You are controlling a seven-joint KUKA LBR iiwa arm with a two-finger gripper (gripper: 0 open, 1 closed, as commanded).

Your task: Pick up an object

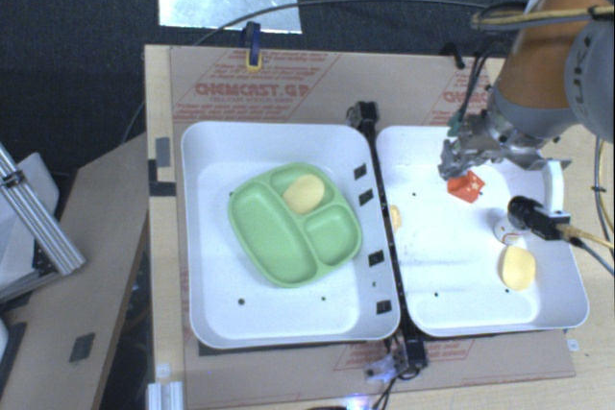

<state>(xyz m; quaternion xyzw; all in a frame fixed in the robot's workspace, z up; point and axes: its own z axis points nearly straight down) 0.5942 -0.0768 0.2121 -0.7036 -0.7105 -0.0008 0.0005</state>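
- Well, gripper [459,158] right of centre, just over red block [466,188] in right bin [437,302]; can't tell its opening or hold.
- Risk: block looks off-centre, closing may knock it aside, empty lift.

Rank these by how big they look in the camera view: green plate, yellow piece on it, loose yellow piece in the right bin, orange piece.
1. green plate, by far the largest.
2. plate's yellow piece and loose yellow piece: they look about alike, so not ranked.
3. orange piece, smallest.
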